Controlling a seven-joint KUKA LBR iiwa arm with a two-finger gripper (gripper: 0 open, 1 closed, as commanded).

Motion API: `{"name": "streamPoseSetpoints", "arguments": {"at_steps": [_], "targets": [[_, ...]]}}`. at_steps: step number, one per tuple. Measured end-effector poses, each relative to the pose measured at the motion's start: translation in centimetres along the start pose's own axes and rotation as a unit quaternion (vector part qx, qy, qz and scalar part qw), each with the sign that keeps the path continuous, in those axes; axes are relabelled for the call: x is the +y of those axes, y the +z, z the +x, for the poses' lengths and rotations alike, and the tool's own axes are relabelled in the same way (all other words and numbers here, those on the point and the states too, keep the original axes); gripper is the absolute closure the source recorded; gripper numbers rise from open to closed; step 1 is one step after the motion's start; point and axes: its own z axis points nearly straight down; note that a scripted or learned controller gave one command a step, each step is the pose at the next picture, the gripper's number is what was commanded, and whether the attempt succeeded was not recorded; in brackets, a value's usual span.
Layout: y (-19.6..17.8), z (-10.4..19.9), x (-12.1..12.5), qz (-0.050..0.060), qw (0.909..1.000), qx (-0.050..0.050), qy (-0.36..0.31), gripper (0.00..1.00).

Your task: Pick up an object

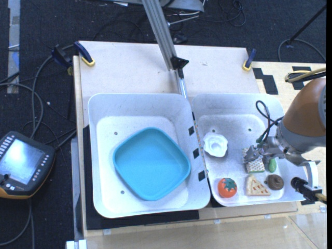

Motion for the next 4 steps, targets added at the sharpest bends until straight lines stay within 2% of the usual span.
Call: {"name": "streamPoseSetpoints", "arguments": {"at_steps": [3,4], "targets": [[-17.1,0.0,-1.1,-0.002,1.0000,-0.001,0.000,1.00],[-17.0,4.8,-1.8,0.000,1.0000,0.000,-0.002,1.00]]}}
